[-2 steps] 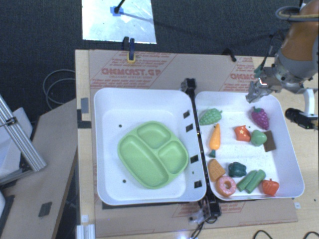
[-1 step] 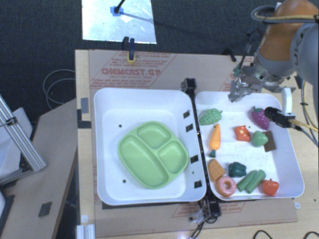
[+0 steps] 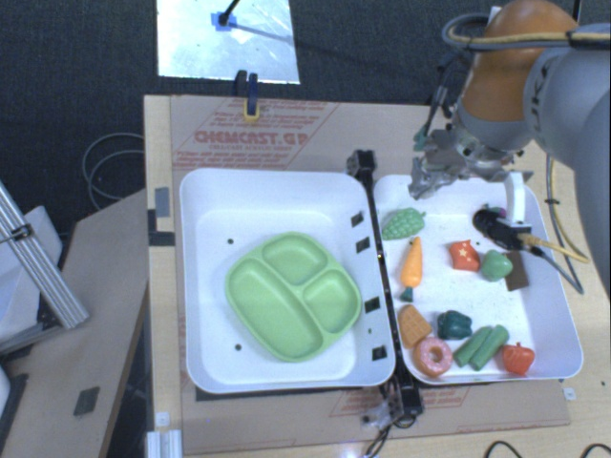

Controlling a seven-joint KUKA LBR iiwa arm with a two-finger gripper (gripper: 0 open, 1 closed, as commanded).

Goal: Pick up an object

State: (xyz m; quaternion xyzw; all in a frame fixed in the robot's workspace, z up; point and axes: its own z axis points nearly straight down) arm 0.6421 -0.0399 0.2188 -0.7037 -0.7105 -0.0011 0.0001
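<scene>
as you read the bench from its front edge back, you'll see that nothing has been lifted yet: in the right bin [image 3: 563,337] the toy food all lies on the floor of the bin. nearest you are a pink doughnut [image 3: 433,356], a red tomato [image 3: 517,358] in the front corner, and a pair of green pods [image 3: 482,344] between them, with a brown waffle piece [image 3: 413,324] and a dark green pepper [image 3: 454,324] just behind. further back lie an orange carrot [image 3: 411,261], a red strawberry [image 3: 464,255] and a green round fruit [image 3: 495,266] beside a dark brown block [image 3: 516,273]. near the back left of that bin sits a green bunch of grapes [image 3: 403,223], the piece closest to the arm. in the left bin [image 3: 205,256] a green divided plate [image 3: 291,295] rests flat, with nothing on it. at the back of the right bin, the gripper [image 3: 427,185] hangs just above and behind the grapes, apart from them as far as you can judge. its fingers point down with nothing between them, but how wide they stand you cannot tell from this angle. so i'd judge the task barely begun: the approach is made, while the descent, the closing on a piece and the lift are all left. the grapes look the likely target, though that is a guess.
</scene>
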